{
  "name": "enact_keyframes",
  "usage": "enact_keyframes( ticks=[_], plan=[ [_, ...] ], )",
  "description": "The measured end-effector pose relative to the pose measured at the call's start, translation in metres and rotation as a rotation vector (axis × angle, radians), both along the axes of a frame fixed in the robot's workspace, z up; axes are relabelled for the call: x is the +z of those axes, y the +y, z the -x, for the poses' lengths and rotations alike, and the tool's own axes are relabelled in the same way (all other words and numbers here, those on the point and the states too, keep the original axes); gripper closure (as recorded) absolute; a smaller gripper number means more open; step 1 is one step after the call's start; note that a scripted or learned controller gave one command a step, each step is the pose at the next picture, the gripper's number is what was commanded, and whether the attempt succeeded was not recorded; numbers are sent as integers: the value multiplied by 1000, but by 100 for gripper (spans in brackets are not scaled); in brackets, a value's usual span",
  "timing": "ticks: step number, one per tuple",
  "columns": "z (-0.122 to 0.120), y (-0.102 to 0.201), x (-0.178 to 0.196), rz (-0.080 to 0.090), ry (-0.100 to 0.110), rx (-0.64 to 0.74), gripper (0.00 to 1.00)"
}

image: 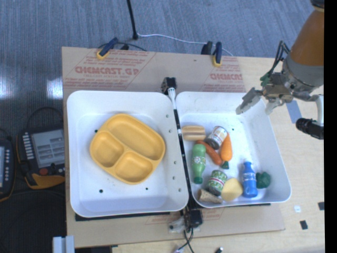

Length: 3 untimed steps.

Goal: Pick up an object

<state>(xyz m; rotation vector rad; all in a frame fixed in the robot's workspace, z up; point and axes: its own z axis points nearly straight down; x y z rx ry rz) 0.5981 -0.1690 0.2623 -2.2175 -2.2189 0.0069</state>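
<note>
**Hand hangs open over crowded right bin**

The arm's hand (259,102) hovers over the far right corner of the right bin (279,162), fingers (246,102) spread wide with nothing between them. Below, toward the bin's near side, lie a green bottle (198,162), a carrot (226,148), two cans (216,137), a blue bottle (248,179) and a lemon (231,190). A yellow tray (127,148) sits in the left bin (79,141) on the counter (295,215).

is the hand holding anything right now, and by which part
Nothing is held. The hand hangs open above the right bin's far corner, apart from the toys lying in it.
</note>
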Motion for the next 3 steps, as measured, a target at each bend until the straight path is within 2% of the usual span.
enact_keyframes(
  ticks=[1, 2, 3],
  plan=[
    [13, 25, -164, 0, -1, 0, 0],
    [12, 25, -156, -2, 0, 0, 100],
    [-18, 77, -81, 0, -1, 1, 100]
  ],
)
